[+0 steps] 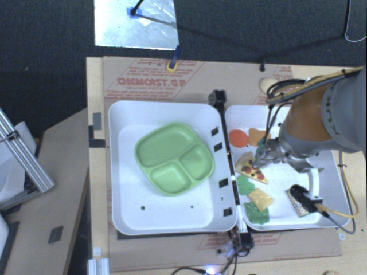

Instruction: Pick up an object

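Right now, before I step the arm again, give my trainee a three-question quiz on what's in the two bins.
1. True or false: the green divided plate lies in the left bin.
2. Which item is nearest the gripper? A) pizza slice B) red disc C) yellow piece
3. Fill in: the arm reaches over the ____ bin.

Key: 1 true; 2 A; 3 right.

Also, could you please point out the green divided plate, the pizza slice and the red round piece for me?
green divided plate (174,158): camera view, on its middle ridge.
pizza slice (250,170): camera view, on its topped face.
red round piece (238,137): camera view, on its centre.
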Tool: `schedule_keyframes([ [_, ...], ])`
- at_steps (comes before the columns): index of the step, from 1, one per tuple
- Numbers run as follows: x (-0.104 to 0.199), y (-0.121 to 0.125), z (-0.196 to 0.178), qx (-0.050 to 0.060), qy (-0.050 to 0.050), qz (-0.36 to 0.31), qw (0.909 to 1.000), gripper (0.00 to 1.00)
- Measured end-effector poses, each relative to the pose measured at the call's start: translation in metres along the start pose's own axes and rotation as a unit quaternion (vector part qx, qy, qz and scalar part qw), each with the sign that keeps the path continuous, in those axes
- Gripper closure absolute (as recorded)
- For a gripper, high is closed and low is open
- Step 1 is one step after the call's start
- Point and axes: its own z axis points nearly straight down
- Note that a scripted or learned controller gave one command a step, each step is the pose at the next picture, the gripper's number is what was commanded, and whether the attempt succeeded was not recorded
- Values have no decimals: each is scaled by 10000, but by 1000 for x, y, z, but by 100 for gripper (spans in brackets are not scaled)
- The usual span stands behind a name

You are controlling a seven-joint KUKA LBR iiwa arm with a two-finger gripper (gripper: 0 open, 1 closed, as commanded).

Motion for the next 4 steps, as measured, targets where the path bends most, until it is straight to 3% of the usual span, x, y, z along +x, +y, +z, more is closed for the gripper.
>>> schedule_keyframes([
  [2,-9,10,-105,25,9,-18,10000,100],
  [3,-9,11,-125,46,15,-21,10000,100],
  [4,39,-7,-135,61,28,-45,10000,100],
])
